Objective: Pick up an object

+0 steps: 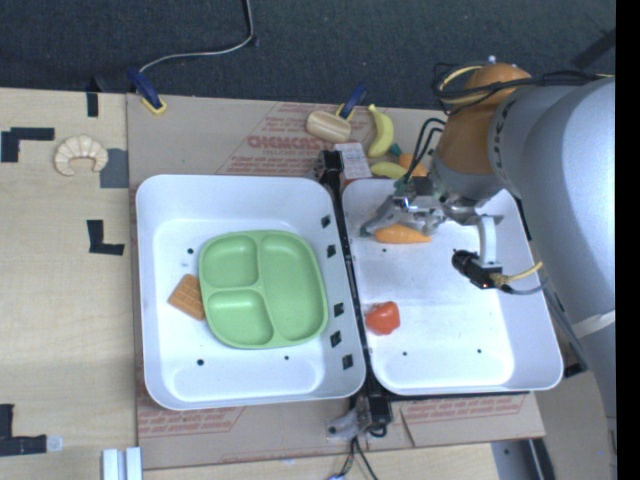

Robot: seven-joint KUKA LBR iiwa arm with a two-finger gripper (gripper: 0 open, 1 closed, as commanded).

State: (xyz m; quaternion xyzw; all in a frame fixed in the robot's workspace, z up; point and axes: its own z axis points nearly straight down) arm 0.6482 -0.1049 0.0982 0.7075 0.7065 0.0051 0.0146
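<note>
Carrot (403,235), one orange piece, lies at about eleven o'clock in the right bin (520,363), directly under the gripper (397,220), whose fingers seem to straddle it, though I cannot tell whether they are apart or closed. One red tomato (382,317) sits at about eight o'clock in that same bin, well apart from the carrot. One green divided plate (264,289) fills the middle of the left bin (160,268), with one tan cracker (187,296) tucked at its nine o'clock edge.
</note>
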